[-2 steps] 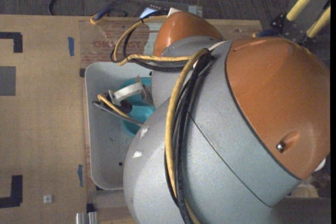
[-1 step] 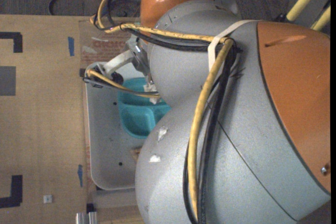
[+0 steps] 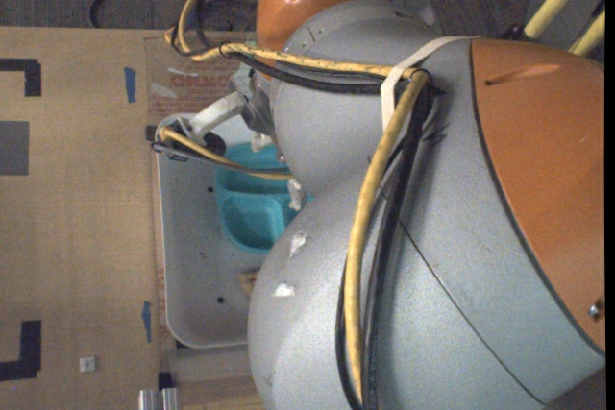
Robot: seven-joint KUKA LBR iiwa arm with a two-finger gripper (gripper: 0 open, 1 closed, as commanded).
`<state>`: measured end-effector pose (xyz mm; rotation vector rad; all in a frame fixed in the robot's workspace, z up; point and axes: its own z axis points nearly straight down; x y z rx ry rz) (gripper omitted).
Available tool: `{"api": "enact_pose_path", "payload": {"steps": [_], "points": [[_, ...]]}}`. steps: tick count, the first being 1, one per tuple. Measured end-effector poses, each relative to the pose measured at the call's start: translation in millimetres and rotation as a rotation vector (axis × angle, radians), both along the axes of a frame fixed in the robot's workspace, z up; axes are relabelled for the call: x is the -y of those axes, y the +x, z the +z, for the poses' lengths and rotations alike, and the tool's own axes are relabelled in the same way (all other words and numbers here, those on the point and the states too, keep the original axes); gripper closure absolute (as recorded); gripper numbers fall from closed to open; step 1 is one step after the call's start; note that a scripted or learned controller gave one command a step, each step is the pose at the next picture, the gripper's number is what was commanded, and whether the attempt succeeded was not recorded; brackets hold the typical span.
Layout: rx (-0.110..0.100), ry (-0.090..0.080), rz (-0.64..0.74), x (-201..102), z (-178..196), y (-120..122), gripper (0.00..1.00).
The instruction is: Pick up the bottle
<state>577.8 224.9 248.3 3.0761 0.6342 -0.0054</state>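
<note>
Camera view:
- arm (image 3: 432,235) blocks most of the frame. One white bin (image 3: 187,254) shows at the surface's (image 3: 77,206) right side, only its left wall and part of its floor.
- bottle (image 3: 252,211): best guess is the teal plastic thing in that bin. It sits mid-floor, apart from the left wall and nearer the bin's top end. Its right part runs under the arm, so no cap or neck is visible and the ID isn't certain.
- claw (image 3: 252,108): sits just above the bin's top edge, close to the teal piece, mostly masked by the wrist. Can't tell whether it's released or clenched, and nothing is visibly in its grasp.
- handling (judgement): looks like thin moulded plastic, so light and fairly stiff. The smooth skin would be slippery and the walls may flex if squeezed hard. Grip across the narrow body mid-length, not at an end.
- other bin contents: small tan scrap (image 3: 248,279) on the floor near the arm's outline, plus a couple of dark specks.
- blue tape marks (image 3: 130,84) on the surface beside the bin.
</note>
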Motion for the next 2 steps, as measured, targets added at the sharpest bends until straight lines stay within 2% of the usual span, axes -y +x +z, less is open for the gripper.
{"api": "enact_pose_path", "payload": {"steps": [1, 2], "points": [[-0.004, 0.001, 0.071, -0.3, -112.0, -53.5, 0.0], [0.006, 0.005, 0.003, 24.2, -160.1, -59.5, 0.0]]}}
